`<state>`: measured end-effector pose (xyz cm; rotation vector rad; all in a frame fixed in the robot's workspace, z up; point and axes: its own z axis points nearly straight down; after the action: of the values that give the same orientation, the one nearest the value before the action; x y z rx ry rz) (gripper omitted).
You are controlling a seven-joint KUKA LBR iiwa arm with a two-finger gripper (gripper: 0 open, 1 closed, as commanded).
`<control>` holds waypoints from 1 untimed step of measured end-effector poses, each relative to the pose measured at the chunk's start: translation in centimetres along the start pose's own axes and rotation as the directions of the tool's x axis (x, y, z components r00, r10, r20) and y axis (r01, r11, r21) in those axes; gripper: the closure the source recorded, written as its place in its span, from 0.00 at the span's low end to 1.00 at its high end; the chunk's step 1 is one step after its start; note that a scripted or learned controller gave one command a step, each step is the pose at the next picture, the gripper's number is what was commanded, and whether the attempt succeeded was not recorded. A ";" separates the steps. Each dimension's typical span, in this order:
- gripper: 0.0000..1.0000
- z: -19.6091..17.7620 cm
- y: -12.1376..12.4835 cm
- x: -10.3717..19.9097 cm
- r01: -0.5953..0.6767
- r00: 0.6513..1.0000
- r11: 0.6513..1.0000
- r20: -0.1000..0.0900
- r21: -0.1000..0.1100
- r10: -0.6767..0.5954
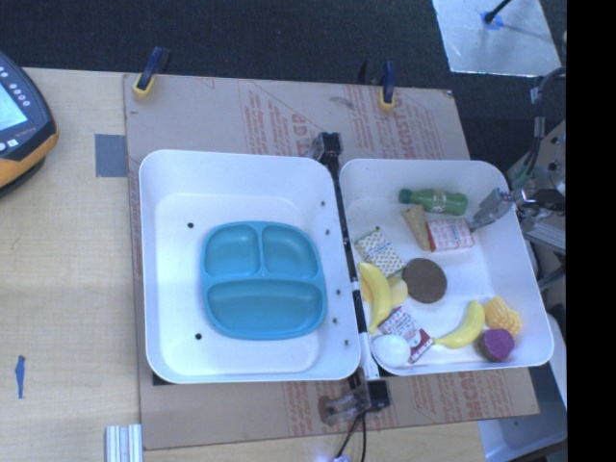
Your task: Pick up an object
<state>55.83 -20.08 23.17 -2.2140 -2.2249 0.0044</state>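
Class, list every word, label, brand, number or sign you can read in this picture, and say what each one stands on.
No text can be read here.
Cardboard sheet: rows of red print, too blurred to read.
Small carton: red and white label, too small.
Checked packet: a pattern, no letters to make out.
Packet by the bin's front edge: red marks, unreadable.
Green bottle: label blurred.
Handheld screen: display too blurred.

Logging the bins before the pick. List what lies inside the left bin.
The left bin holds one thing: a blue divided plate with three compartments, lying flat near the middle. Whatever the plate covers on the bin floor cannot be seen.
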 end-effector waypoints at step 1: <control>0.00 8.3 3.2 8.7 0.009 1.000 1.000 -0.004 0.006 -0.009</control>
<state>58.93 -11.32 14.90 -2.1987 -2.2298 0.0062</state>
